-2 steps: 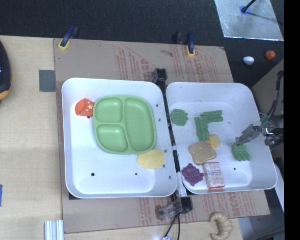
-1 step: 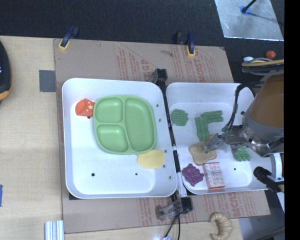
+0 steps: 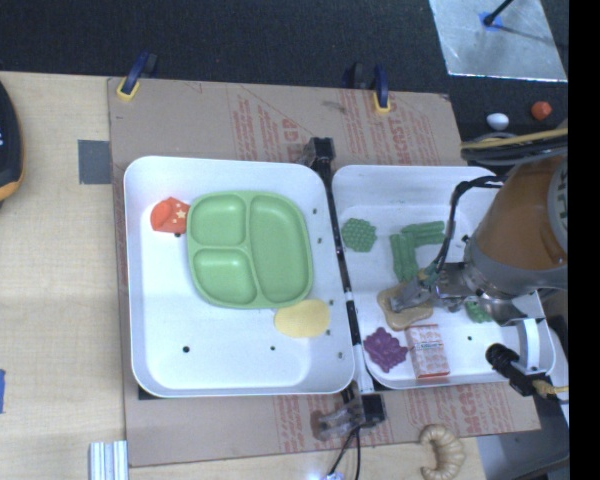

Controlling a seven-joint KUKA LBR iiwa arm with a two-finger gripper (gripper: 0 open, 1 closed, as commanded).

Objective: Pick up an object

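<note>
A: Camera view had the gripper (image 3: 412,298) low in the right bin (image 3: 380,180), over a tan piece (image 3: 402,314).
B: Fingers?
A: Couldn't tell whether spread or closed. Purple grapes (image 3: 384,347) and a small red-and-white packet (image 3: 428,351) lay just beside it.

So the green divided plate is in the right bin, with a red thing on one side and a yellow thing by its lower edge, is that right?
Not quite. The camera view shows the green divided plate in the left bin, not the right one. The red thing on one side and the yellow thing by its lower edge are as you said.
</note>
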